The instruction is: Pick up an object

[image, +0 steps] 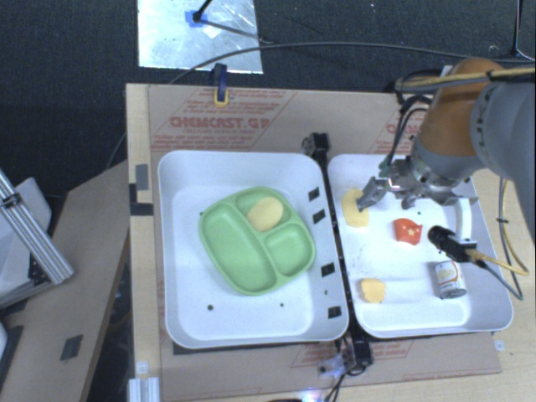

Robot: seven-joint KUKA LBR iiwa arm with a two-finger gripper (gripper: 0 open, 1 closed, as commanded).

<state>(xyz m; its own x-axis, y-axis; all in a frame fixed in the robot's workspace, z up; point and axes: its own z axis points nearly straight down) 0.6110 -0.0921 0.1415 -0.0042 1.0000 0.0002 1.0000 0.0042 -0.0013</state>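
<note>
hovering over the right bin (490,304), the hand (390,193) has the yellow food piece (357,208) just beside it at eight o'clock; whether it is wide or narrow i cannot tell.

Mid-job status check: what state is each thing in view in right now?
pincer: above the right bin, beside the yellow chunk
yellow chunk: loose on the bin floor
red piece: loose, apart from the others
small yellow piece: loose, near side
can: resting, orientation unclear
green plate: flat in the left bin
yellow lump: in one small plate compartment
</note>
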